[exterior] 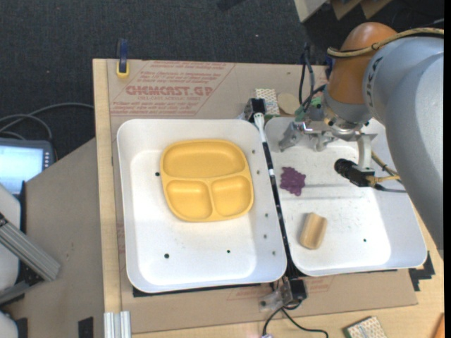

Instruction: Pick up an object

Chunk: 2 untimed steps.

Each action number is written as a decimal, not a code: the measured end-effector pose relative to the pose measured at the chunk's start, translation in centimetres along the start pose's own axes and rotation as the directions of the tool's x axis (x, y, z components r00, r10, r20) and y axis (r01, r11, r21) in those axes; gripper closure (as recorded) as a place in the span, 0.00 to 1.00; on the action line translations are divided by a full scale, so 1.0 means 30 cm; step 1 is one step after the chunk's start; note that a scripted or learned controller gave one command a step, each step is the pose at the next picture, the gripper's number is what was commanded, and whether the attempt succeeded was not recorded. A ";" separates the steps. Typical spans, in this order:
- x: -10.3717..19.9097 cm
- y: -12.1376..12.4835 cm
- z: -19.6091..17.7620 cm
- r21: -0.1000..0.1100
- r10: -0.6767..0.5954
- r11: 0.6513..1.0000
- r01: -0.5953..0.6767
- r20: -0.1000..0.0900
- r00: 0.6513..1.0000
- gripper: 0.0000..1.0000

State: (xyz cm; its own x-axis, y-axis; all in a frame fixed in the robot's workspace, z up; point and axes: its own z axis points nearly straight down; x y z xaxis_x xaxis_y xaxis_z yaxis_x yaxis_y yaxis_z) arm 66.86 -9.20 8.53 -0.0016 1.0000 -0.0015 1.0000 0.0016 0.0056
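Right bin (394, 248): two loose objects. One tan block (313, 230), short and rounded, lying lower centre of that bin; long axis runs near vertical in frame, tipped slightly so its upper end leans right. One purple lump (292, 180), irregular, no clear axis, upper left of the same bin, well apart from the block.

Left bin (141, 224): one yellow divided plate (207, 179), three compartments, one wide above and two small below.

Arm in from the right; gripper (313, 134) over the top edge of the right bin, above the purple lump. Whether the gripper is open or closed: cannot tell.

Board (176, 90) under the bins reads "CHEMCAST" in red, repeated; smaller print illegible. One blue clamp (123, 56), upper left corner of the board.
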 end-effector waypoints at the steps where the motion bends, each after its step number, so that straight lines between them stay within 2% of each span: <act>1: -0.076 -0.151 0.001 0.009 0.003 1.000 -0.003 -0.003 1.000 0.00; 2: 0.002 -0.151 0.001 0.009 0.001 1.000 -0.001 -0.003 1.000 0.00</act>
State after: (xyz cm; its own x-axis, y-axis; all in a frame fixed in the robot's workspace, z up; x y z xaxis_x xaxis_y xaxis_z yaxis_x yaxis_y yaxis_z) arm 62.32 -9.14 8.48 -0.0006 1.0000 0.0012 1.0000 0.0006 -0.0032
